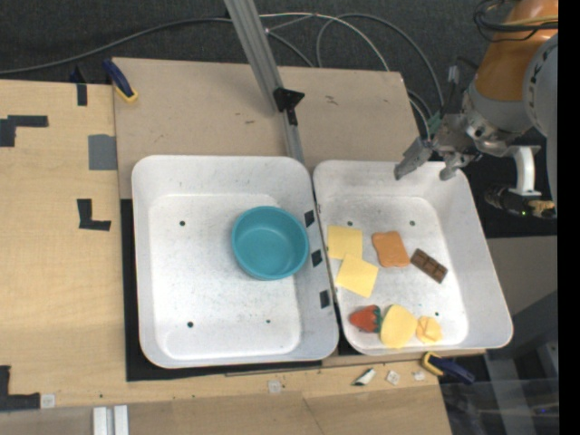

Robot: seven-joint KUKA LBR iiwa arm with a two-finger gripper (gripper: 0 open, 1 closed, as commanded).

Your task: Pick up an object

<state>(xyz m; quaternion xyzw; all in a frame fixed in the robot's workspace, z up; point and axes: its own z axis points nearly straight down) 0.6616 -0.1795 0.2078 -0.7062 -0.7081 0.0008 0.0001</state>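
Objects for picking—yellow slices [352, 259], orange piece [391, 249], brown bar [429, 265]—lie mid-floor in right bin [480, 270] on the tan bench [54, 270]; gripper [427, 164], fingers spread and grasping nothing, hovers at its far rim; left bin [172, 243] bears a teal bowl [269, 242]

L bin [163, 243]: bowl [269, 242] inside | R bin [471, 243]: food pcs [391, 249] inside | end effector [426, 163] over R bin far edge
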